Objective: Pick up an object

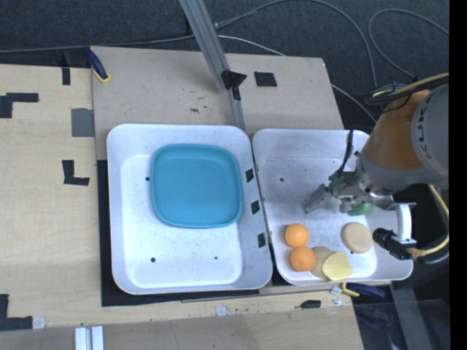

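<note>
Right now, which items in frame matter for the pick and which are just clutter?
Relevant to the pick:
- end effector, in the right bin
- two orange balls
- yellow piece
- beige round piece
- tan piece, partly hidden

Just lying about:
- blue plate in the left bin
- cables behind the bench
- black tape marks on the bench
</note>
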